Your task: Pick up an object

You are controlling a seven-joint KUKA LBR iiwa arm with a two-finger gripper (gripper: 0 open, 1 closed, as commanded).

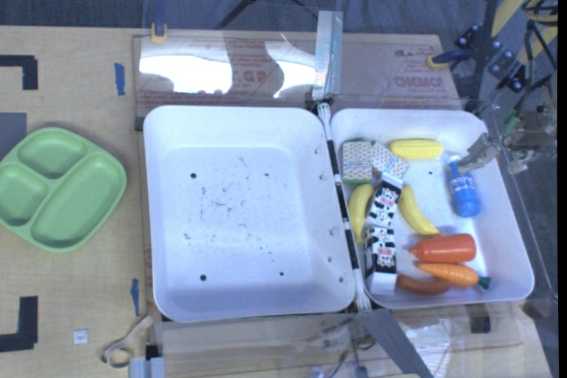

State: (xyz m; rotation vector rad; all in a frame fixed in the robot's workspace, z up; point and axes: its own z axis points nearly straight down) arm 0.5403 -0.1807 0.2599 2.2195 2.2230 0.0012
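Just below the claw [485,151], toward the view's near edge, a small blue bottle [463,193] lies on its side in the right bin [518,254]. Judged light, rigid and smooth; it may roll, so grip across its middle. Farther from the claw lie a banana [416,210], a cow-print carton [383,227] and a carrot [454,273]. Whether the claw is released or clenched cannot be told.

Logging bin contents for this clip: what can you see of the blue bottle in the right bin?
The blue bottle is small, plastic-looking, with a lighter label band and a darker rounded end. It lies on its side on the floor of the right bin, near that bin's right wall, its long axis running up and down the view. No toy food touches it.
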